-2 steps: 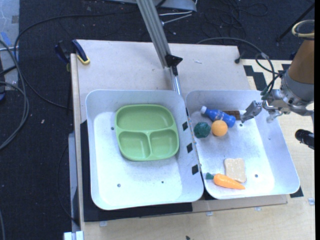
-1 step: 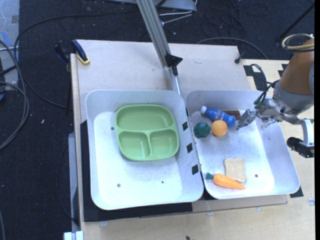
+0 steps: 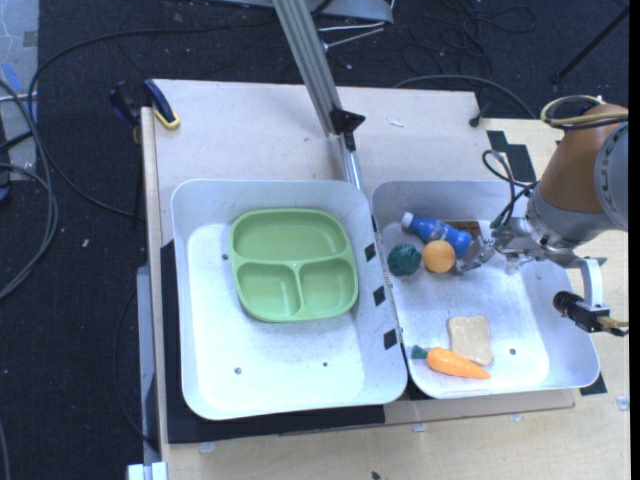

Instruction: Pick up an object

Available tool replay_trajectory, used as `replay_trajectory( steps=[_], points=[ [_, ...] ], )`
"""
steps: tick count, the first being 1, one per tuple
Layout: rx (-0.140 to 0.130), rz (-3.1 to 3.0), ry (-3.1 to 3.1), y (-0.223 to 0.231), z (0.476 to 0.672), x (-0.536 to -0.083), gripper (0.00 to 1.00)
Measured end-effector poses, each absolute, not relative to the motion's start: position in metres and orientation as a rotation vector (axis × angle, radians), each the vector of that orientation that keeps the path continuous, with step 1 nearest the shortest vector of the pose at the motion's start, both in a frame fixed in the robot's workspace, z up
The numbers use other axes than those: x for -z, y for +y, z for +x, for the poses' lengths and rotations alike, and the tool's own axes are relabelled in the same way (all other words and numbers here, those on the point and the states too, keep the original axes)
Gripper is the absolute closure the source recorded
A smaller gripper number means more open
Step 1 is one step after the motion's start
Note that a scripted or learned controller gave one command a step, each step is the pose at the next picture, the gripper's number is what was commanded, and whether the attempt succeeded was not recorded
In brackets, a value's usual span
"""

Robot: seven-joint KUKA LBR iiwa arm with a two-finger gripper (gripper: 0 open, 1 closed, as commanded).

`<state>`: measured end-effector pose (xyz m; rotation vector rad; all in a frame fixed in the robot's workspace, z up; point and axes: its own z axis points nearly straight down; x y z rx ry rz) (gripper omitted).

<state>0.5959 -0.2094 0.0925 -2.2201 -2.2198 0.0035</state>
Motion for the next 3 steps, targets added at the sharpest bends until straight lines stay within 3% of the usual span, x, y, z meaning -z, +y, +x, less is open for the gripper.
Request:
replay_trajectory(
  steps=[1, 3],
  points=[
    [0.001, -2.223, -2.224, -0.210, 0.597, -0.106, 1.00],
    [0.004, -2.228, -2.225, -0.211, 0.594, -0.206, 1.00]
  ],
)
